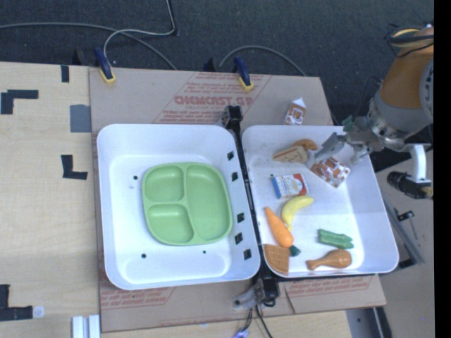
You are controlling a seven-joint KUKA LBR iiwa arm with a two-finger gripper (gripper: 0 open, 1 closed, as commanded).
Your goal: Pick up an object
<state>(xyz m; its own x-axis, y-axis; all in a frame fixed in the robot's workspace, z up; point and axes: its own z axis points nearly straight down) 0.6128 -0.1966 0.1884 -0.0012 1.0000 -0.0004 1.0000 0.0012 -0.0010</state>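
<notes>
Robot lab bench: clamped cardboard sheet (211, 97), two white bins (116, 189), trailing cables (169, 13).

Left bin (113, 189): green tray (187, 203) (three compartments) at centre. Carton (297, 111) upright on cardboard (204, 101) behind right bin (366, 210). Two clamps (106, 67) at cardboard's far edge.

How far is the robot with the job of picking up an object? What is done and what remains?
Done: the arm has reached over the right bin, and the hand sits at the red-and-white carton. In hand: a grasp there, though I cannot tell whether it grips the carton. Left: a clear lift. The banana, carrot and drumstick lie in the bin.
</notes>
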